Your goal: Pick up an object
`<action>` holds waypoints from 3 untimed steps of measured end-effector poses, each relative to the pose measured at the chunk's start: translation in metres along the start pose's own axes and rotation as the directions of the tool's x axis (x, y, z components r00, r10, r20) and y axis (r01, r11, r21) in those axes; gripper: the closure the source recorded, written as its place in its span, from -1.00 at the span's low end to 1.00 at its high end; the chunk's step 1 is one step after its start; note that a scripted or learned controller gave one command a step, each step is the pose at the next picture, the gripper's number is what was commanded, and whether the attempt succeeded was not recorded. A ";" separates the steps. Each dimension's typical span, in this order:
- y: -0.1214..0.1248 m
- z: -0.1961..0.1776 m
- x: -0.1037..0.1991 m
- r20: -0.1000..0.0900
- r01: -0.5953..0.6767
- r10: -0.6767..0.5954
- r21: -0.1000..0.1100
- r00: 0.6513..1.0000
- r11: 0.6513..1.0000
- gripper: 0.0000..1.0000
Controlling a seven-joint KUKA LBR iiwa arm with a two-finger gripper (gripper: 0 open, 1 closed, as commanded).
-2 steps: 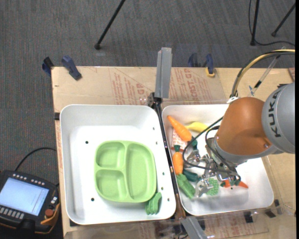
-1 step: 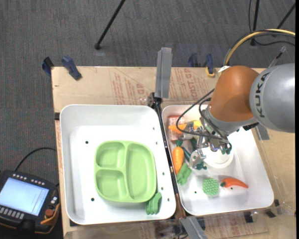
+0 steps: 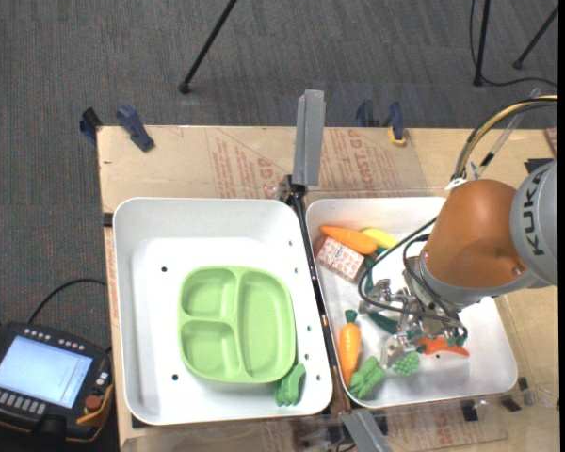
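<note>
Lowered into the right bin (image 3: 505, 365), the gripper (image 3: 403, 332) is poised over the toy food, a carrot (image 3: 349, 345) just to its left, though whether anything is held cannot be told.

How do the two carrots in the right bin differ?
The far carrot lies near the bin's back wall, running roughly left-right beside a yellow item and a red-and-white packet; the near carrot lies by the left wall, running front-to-back. The near carrot shows a green top at its far end; I can't make out one on the far carrot. Both are orange toy carrots in the right bin, neither under the gripper.
</note>
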State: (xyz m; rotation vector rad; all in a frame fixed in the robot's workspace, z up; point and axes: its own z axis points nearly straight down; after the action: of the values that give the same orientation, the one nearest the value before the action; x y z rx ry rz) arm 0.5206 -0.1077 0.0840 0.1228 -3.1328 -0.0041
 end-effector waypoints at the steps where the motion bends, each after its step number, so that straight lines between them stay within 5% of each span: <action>1: 0.003 -0.007 -0.001 -0.003 0.007 -0.007 -0.002 1.000 1.000 1.00; 2: 0.027 0.000 -0.007 0.000 -0.017 0.017 -0.001 1.000 1.000 1.00; 3: 0.006 -0.001 -0.032 0.003 -0.341 0.341 0.000 0.940 0.940 1.00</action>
State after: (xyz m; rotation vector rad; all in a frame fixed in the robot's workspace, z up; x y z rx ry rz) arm 0.5518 -0.0994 0.0846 -0.4222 -3.1091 -0.0015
